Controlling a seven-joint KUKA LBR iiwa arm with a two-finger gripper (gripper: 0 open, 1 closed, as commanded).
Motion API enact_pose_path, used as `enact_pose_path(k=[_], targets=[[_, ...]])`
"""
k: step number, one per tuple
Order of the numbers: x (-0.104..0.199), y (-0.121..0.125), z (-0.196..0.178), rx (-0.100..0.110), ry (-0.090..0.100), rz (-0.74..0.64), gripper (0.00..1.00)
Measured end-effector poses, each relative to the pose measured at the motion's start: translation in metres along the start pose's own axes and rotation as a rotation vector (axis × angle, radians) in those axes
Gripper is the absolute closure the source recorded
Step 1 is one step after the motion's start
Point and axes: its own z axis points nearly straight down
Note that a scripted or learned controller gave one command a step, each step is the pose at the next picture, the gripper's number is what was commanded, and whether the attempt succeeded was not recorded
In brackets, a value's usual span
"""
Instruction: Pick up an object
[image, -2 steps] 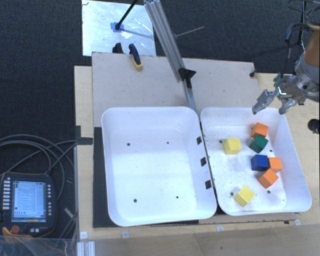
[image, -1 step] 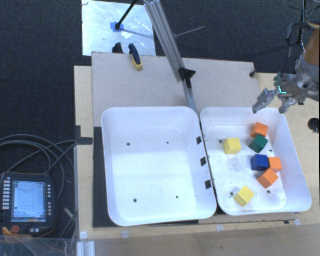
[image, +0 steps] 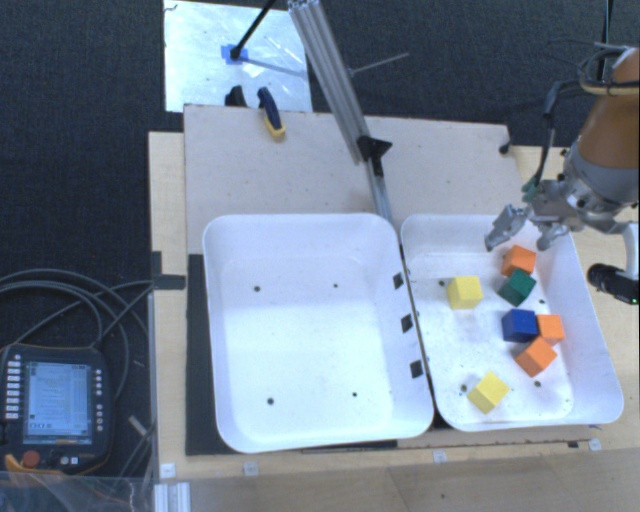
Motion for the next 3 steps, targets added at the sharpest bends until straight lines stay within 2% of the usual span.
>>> enact_pose_path(k=[2, 3], targets=[[-0.007, -0.008, 0.092, 0.000, 0.000, 0.001, 0.00], [-0.007, -0.006, 0.078, -0.007, -0.001, 0.000, 1.00]])
